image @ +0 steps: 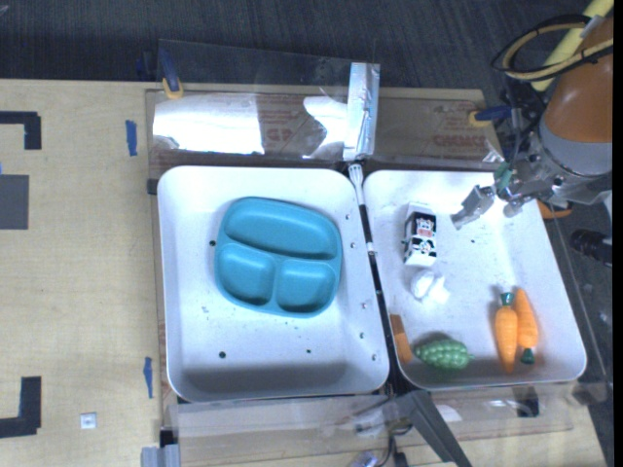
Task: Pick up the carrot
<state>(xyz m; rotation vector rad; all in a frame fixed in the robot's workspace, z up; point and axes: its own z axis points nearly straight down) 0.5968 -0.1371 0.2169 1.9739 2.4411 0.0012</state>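
My gripper (479, 205) hangs high in the right bin (560, 261), holding nothing. The carrot (506, 331) lies well apart, low down. Step 1: I must reach over and drop down.

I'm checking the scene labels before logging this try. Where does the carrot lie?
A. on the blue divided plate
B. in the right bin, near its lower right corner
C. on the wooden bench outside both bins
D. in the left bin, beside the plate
B: the carrot lies on the floor of the right bin, near its lower right corner, right of the green bumpy item.
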